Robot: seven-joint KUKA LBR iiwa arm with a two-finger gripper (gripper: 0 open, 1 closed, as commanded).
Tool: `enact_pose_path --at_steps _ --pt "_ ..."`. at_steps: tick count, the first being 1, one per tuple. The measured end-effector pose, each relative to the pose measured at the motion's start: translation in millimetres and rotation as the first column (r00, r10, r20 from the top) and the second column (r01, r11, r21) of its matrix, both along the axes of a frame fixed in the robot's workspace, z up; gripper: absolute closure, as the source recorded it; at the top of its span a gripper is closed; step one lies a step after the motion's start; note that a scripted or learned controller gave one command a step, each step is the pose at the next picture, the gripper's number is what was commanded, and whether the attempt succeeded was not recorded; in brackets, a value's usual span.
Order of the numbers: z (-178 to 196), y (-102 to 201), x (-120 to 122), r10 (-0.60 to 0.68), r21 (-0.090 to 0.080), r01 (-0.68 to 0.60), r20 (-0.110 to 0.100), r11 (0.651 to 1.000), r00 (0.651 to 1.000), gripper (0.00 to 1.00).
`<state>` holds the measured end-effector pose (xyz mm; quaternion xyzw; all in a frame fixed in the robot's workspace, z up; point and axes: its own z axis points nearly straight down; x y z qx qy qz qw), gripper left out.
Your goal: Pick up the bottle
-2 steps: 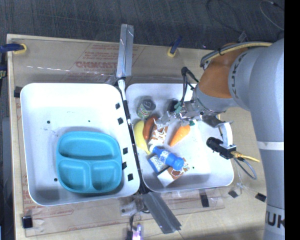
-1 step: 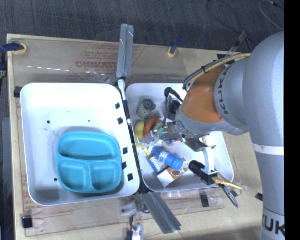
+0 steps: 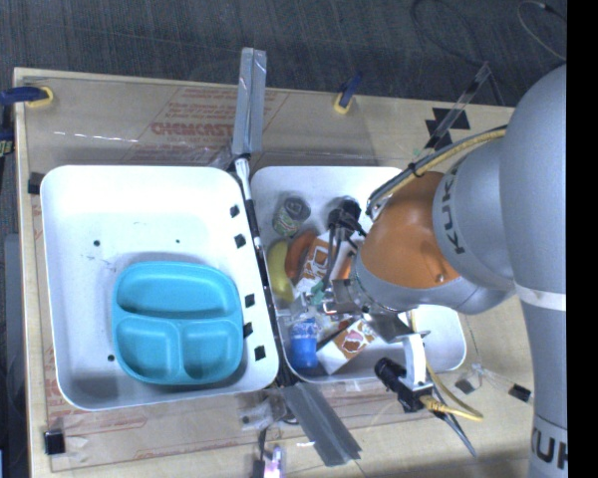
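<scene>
Grey arm [image 3: 518, 207] comes in from the right, bent steeply down w/ orange band [image 3: 404, 242] above the wrist. Gripper [image 3: 324, 292] sits low at its tip, mostly hidden under the wrist.

Bench [image 3: 130, 118] with 2 white bins [image 3: 70, 207]

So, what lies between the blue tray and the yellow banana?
In the camera view, only bare white floor of the left bin and the two bins' meeting walls separate the blue tray from the yellow banana in the right bin.
</scene>
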<state>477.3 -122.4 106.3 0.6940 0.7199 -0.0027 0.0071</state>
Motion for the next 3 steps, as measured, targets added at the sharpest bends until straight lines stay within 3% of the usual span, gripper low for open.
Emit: enact_pose_path --at_steps 1,2,3 --pt "-2 1 6 0.005 -0.008 -0.005 0.020 1.000 1.000 0.00" --pt "3 6 6 0.019 -0.002 -0.019 0.013 1.000 1.000 1.00" --pt "139 35 0 -0.065 0.014 0.065 -0.010 0.998 0.998 1.00"
